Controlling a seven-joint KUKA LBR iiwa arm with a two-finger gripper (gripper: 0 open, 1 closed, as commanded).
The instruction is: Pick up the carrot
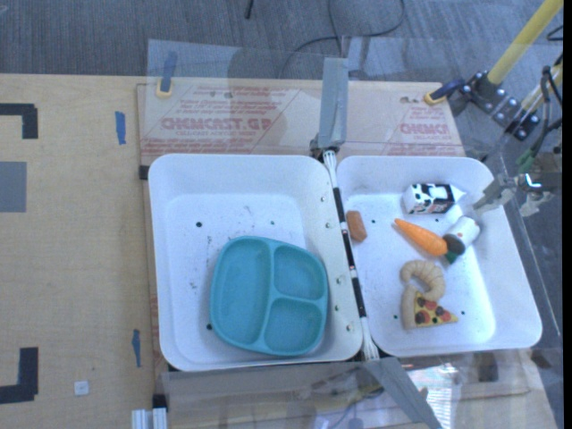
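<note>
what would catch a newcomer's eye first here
The big teal divided plate in the left bin stands out first. Next comes the orange carrot lying in the middle of the right bin, between a black-and-white toy above it and a pizza slice toy below.
</note>
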